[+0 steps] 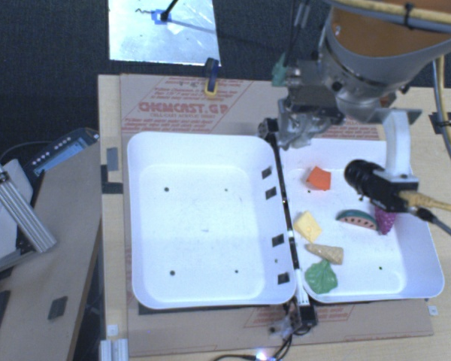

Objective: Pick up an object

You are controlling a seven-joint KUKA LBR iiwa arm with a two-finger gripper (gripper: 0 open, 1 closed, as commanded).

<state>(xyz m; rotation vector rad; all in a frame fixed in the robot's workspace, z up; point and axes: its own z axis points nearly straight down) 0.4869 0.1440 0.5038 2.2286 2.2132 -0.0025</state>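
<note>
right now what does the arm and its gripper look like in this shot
The arm is a thick rounded body, grey with a broad orange band, and pale yellowish cables loop over it. Below it sits a grey metal wrist block with a small green fitting at its side. The gripper under that is dark grey metal, blurred here. A white bracket beside it carries a black cylindrical unit with a tan cable running off.

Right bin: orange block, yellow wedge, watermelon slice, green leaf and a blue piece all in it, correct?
Not quite. The camera view shows the right bin holding the orange block, yellow wedge, watermelon slice and green leaf, but the fifth piece is purple, not blue.
</note>
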